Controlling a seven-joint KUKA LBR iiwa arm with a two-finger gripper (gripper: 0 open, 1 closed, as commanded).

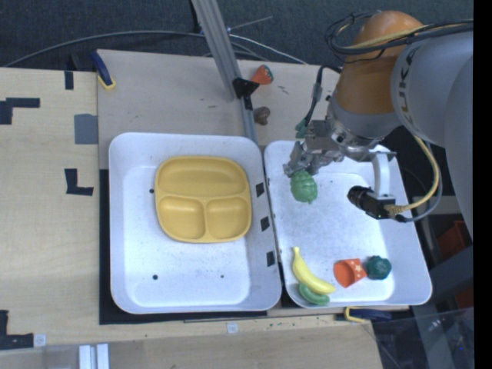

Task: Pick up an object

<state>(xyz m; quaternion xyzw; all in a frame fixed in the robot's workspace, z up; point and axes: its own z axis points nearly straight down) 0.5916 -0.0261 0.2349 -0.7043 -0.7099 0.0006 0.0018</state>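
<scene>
My gripper point(300, 171) hangs over the far left corner of the right bin point(400, 237). Directly at its tip sits a small green round object point(305, 190), touching or nearly touching it; whether the object rests on the bin floor or is lifted I cannot tell. Along the right bin's near edge lie a yellow banana point(309, 274) with a green piece point(314, 296) beside it, an orange-red object point(349, 272) and a dark teal object point(377, 267).
The left bin point(131, 229) holds a yellow divided plate point(204, 197). The bins' shared wall point(270, 229) runs just left of the gripper. A metal pole point(219, 37) rises behind the bins, with small objects point(262, 115) at its foot.
</scene>
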